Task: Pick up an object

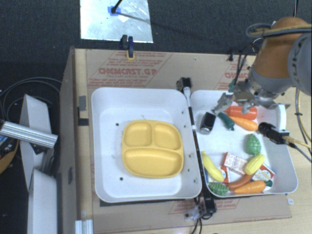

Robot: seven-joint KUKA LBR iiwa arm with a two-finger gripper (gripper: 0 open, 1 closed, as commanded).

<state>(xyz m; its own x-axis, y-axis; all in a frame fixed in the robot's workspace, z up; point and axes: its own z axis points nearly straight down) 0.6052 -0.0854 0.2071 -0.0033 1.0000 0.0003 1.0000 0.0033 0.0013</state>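
Two carrots (242, 118) crowded beneath the end effector (237, 99), its grip state perhaps unreadable, black can (207, 122) nearby

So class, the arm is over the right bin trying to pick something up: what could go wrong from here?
1. The gripper hovers where the carrots lie touching near a small dark object; it might nudge or catch more than one.
2. The toys at the right bin's near edge, such as the banana and corn, are piled together, so a pick there may slip.
3. The carrots' rounded, tapered shape could slide out of a two-finger pinch.
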